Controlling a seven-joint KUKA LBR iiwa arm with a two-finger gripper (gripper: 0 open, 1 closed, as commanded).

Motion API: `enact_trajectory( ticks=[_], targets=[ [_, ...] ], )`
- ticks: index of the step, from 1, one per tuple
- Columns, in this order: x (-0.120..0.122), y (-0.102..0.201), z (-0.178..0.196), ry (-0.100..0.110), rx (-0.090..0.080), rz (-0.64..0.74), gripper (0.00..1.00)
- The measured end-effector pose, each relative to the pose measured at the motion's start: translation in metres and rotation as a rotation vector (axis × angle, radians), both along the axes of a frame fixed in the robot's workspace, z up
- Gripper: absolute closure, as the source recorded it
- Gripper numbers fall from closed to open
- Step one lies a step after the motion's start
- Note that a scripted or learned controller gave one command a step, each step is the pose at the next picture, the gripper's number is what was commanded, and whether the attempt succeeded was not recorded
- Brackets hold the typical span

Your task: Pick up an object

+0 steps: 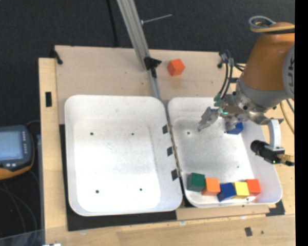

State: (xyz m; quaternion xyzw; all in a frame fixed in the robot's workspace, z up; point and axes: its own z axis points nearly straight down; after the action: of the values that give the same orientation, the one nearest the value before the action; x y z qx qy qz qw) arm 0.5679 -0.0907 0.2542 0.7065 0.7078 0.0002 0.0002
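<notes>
Five small blocks are lined up along the near rim of the right bin (277, 188): a green block (196, 181), an orange block (212, 185), a blue block (226, 190), a yellow block (241, 189) and a red-orange block (253, 186), each touching its neighbour. They are judged to have gathered there because the shallow floor curves up into the wall and stops them. All look like hard, matte cubes with crisp edges, easy to pinch across flat faces, though the tight row leaves little room for fingers between them. The left bin (118, 152) is seen beside it, a smooth white tray with rounded corners and a few dark dots on its floor. Farther back in the right bin, the hand (222, 115) is hung low under the grey and orange arm (267, 60), and whether it is spread or pressed together cannot be told. Another blue block (235, 128) lies just beside it, partly hidden, and is judged the likely target; nothing is seen held. Farthest off, an orange cube (176, 67) rests alone on the bare wooden table (102, 70), near a slanted metal bar (136, 29).
</notes>
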Motion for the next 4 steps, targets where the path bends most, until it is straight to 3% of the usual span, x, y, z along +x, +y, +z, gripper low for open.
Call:
enact_trajectory(
  ticks=[1,2,3,4],
  targets=[
    [0.014,-0.009,-0.112,0.007,-0.001,-0.004,0.00],
    [0.031,-0.030,-0.086,-0.003,-0.002,-0.004,0.00],
    [0.045,-0.012,-0.159,-0.001,-0.002,0.001,0.00],
    [0.032,0.002,-0.157,0.002,-0.001,0.000,0.00]
  ],
)
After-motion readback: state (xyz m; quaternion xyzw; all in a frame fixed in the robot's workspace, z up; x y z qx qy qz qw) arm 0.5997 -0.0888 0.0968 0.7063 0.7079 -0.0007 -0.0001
